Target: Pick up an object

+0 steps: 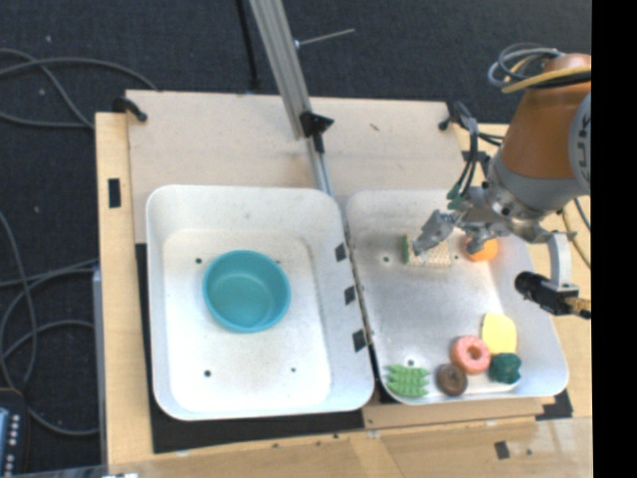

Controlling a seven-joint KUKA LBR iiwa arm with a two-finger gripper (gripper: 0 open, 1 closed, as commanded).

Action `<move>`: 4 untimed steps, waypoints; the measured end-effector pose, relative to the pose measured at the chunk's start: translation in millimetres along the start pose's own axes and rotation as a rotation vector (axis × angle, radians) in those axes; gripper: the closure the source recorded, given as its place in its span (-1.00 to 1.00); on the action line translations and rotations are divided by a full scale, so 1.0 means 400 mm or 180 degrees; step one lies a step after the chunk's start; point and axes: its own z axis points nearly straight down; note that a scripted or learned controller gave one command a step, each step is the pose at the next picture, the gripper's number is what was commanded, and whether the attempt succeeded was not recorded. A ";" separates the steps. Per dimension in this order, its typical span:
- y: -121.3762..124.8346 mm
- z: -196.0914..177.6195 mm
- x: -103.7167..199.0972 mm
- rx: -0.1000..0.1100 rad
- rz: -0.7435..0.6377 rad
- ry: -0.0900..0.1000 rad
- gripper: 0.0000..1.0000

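- Right bin (398, 217), near edge: green ridged piece (405, 378), brown donut (452, 379), pink donut (470, 354), dark green lump (506, 367), yellow block (500, 332)
- Left bin (169, 217): teal bowl (247, 289), upright
- Right bin, far part: gripper (436, 239) low over small tan and green object (428, 254); fingers' state cannot tell
- Orange ball (483, 250) just beside wrist

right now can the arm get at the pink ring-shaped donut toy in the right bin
Probably yes: the pink ring-shaped donut toy lies uncovered near the front of the right bin, though a brown donut and yellow block crowd it.
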 end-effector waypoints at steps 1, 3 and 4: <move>0.000 0.000 0.000 0.0000 0.0003 0.0001 -1.00; -0.016 0.286 0.000 0.0018 0.0017 -0.0013 -1.00; -0.011 0.251 0.000 -0.0007 0.0033 -0.0006 1.00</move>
